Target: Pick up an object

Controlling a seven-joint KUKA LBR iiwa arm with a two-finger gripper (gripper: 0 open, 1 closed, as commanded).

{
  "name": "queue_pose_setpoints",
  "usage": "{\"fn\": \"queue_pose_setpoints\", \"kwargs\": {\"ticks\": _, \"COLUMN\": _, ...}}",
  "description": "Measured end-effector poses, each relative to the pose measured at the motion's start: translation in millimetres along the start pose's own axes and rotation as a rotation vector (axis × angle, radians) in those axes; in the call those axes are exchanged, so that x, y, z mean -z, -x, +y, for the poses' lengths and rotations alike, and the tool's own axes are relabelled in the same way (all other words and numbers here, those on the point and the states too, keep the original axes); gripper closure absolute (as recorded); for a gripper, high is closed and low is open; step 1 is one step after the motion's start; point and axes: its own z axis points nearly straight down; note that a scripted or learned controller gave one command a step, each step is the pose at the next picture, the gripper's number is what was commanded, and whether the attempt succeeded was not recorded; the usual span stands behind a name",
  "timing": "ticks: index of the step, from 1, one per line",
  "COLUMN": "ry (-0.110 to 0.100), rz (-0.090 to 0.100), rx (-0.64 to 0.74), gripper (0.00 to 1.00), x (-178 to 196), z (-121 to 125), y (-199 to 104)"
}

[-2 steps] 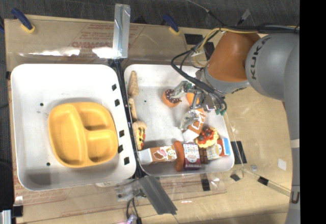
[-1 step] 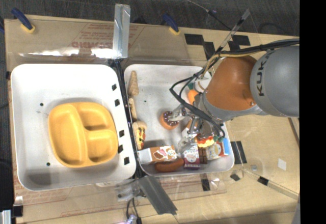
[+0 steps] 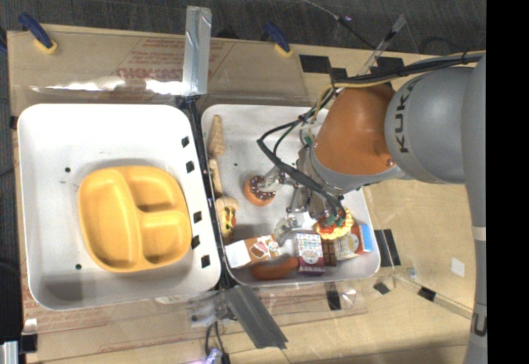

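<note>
A: What colours are the bins by the pincer [image 3: 307,209]?

B: Both white. The left bin [image 3: 41,155], well away from the pincer, carries a yellow divided tray [image 3: 132,216]. The right bin [image 3: 248,122] sits under it.

A: And near the pincer?

B: A brown doughnut [image 3: 262,189] with pale speckled icing just beside it, a tan breadstick [image 3: 216,139] farther off, and a red sausage [image 3: 274,270] below. A red-and-white patterned carton [image 3: 309,248] lies close by.

A: The arm?

B: Grey, with an orange band [image 3: 351,135]. The counter [image 3: 248,64] is brown cardboard.
</note>
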Motion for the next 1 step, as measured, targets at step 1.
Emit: {"fn": "queue_pose_setpoints", "kwargs": {"ticks": 1, "ry": -0.023, "rz": -0.034, "rx": -0.137, "gripper": 0.00, "x": 7.4, "z": 14.4, "y": 29.1}}
